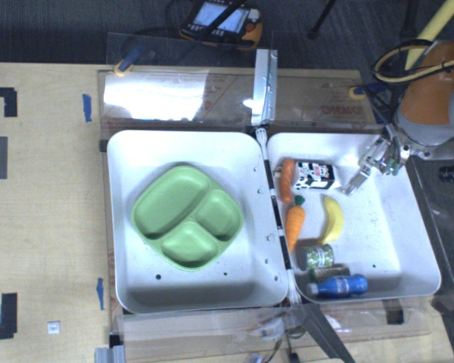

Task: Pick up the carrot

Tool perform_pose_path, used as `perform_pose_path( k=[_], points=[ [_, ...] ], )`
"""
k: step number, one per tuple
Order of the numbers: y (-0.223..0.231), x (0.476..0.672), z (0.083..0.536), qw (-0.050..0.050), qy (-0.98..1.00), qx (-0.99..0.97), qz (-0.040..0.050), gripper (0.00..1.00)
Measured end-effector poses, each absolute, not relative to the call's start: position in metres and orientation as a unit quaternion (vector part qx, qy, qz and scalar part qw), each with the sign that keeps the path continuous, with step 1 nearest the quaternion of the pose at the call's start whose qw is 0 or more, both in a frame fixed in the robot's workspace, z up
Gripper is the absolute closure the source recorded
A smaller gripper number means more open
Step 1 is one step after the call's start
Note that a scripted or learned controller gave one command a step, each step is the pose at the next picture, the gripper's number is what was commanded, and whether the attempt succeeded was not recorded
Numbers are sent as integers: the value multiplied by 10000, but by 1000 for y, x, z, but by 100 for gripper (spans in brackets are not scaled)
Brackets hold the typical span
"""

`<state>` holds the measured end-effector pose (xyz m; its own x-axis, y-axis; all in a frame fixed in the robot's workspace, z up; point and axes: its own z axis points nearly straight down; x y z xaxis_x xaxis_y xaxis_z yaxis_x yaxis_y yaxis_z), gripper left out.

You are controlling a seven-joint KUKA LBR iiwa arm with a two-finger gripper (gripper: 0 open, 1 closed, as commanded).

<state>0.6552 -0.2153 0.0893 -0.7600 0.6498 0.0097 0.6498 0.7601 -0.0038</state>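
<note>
Behind the worktop point(38, 203), a screen's point(218, 17) writing is illegible. Near the carrot point(294, 223), the carton's point(315, 175) label blurs. Whether the tool point(353, 183) is clenched cannot be told.

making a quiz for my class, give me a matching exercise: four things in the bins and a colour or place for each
Things:
1. carrot
2. banana
3. plate
4. bottle

Descriptions:
A. blue, at the right bin's near edge
B. green, in the left bin
C. orange, along the right bin's left wall
D. yellow, mid right bin

Pairs: 1-C, 2-D, 3-B, 4-A
</note>
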Motion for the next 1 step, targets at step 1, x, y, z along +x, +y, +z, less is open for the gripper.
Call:
perform_pose_path(
  k=[1],
  points=[
    [-215, 658, 99, -2, -9381, -3463, -10, 100]
  ],
)
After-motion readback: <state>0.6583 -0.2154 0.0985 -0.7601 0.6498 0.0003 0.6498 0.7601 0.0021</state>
